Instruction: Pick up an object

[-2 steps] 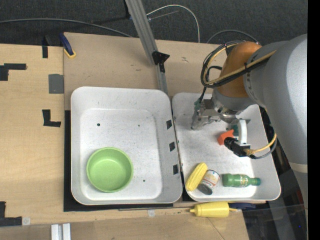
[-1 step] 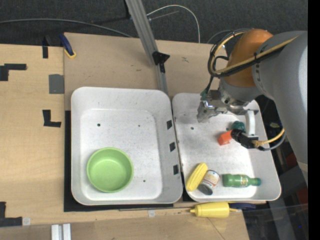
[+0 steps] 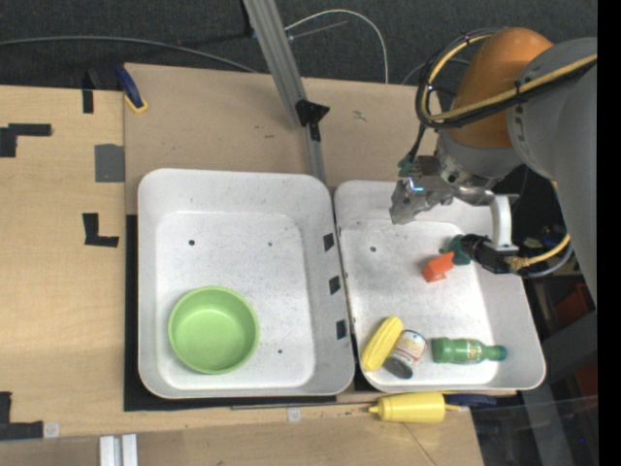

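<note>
Camera view: the claw (image 3: pixel 408 202) hovers over the far end of the right bin (image 3: pixel 505 309); its opening cannot be judged. An orange object (image 3: pixel 437 268) lies nearer, untouched, in that bin.

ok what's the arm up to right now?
The KUKA arm reaches in from the right, its end effector over the far edge of the right bin, with nothing seen in it. An orange object, a yellow corn cob, a small can and a green bottle lie loose in that bin. The left bin holds a green bowl. A yellow bottle lies on the bench just outside.
</note>
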{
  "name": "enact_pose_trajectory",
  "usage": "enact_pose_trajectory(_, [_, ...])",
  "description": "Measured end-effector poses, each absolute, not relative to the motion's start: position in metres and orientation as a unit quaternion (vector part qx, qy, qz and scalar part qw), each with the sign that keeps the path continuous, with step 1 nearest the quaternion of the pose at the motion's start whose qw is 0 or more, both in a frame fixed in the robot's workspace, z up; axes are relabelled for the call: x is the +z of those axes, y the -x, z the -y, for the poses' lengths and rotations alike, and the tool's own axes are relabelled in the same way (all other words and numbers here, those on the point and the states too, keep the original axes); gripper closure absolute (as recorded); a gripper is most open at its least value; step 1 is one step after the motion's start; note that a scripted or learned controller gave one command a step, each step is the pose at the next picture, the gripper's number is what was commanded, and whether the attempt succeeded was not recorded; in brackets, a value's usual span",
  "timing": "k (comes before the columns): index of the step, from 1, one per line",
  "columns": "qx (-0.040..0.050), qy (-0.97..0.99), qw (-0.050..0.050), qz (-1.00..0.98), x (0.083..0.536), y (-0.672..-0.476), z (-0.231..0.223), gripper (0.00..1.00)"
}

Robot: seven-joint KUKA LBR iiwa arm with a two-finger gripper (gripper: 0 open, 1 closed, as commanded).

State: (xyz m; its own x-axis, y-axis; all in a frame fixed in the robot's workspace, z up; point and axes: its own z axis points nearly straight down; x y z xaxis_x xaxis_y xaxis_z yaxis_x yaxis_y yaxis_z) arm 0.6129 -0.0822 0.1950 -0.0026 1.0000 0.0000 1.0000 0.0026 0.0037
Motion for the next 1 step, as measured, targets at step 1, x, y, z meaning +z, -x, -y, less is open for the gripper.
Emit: enact_pose_trajectory(1, [0.001, -0.706, 0.001, -0.708, 0.2346, -0.6139, 0.0818, 1.0])
